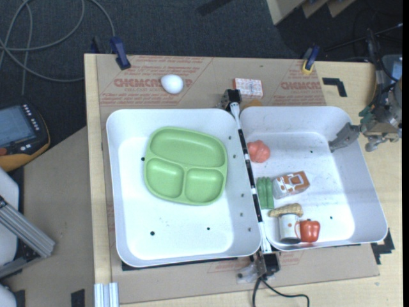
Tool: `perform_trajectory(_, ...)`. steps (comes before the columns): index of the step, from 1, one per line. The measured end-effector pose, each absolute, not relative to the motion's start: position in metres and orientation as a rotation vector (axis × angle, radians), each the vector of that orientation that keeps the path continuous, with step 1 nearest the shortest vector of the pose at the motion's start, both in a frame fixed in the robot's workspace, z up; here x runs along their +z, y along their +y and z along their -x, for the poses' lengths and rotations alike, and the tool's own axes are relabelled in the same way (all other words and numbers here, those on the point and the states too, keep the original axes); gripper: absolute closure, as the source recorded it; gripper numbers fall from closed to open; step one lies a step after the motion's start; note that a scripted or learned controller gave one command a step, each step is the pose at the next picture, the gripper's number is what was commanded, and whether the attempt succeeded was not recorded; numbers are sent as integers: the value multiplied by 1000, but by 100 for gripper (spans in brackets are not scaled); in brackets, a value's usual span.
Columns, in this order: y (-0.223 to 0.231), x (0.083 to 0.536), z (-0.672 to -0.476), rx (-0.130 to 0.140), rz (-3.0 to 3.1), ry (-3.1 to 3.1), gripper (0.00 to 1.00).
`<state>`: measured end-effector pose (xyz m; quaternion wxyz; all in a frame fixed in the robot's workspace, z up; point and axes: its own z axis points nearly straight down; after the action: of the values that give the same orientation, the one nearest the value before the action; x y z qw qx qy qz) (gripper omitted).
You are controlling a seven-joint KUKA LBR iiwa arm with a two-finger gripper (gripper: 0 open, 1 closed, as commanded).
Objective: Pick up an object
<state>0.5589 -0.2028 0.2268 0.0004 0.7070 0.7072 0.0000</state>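
The right bin [358, 190] holds several small objects. A salmon-pink lump [259, 151] lies near its left wall, and a green strip [264, 194] rests along that wall. Beside the strip is a white and orange packet [291, 184]. At the front lie a yellowish banana-like piece [285, 210], a small can [289, 228] and a red pepper [310, 230]. My gripper [360, 141] hangs over the bin's far right corner, well away from these things. Its fingers [344, 137] stand apart with nothing between them.
The left bin [128, 222] bears a green divided plate [186, 166]. On the cardboard behind the bins lie a white egg [171, 83] and a small patterned box [248, 87]. Blue clamps [119, 52] hold the board's back edge.
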Motion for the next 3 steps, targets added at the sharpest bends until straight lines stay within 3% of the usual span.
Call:
perform_trajectory(1, -122, 136, -547, -1, -2221, 2225, 0)
perform_trajectory(2, -93, 84, -558, -2, -2223, 2224, 0)
perform_trajectory(3, -148, 85, -630, 0, -2220, 2221, 0)
